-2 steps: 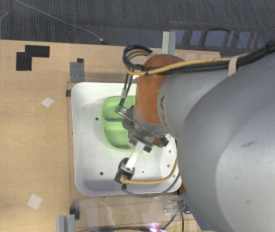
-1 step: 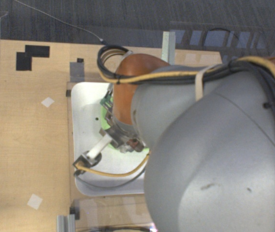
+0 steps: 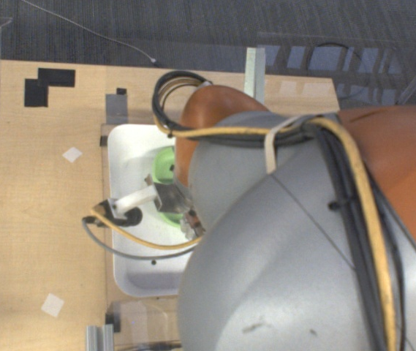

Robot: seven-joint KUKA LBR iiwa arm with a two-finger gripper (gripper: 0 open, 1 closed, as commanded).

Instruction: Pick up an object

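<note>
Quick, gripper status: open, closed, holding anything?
Gripper: cannot be told; it sits low in the white bin right at a green object, no grasp visible.

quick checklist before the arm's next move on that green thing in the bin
1. Target in view: ok, green object shows in the white bin, partly covered by the arm.
2. Gripper over the bin: ok, it sits beside the green object.
3. Object between the fingers: cannot tell, the wrist hides the contact.
4. Yellow cable clear of the object: ok, it loops across the bin floor.
5. Rest of the bin visible: not ok, the arm blocks it.
</note>
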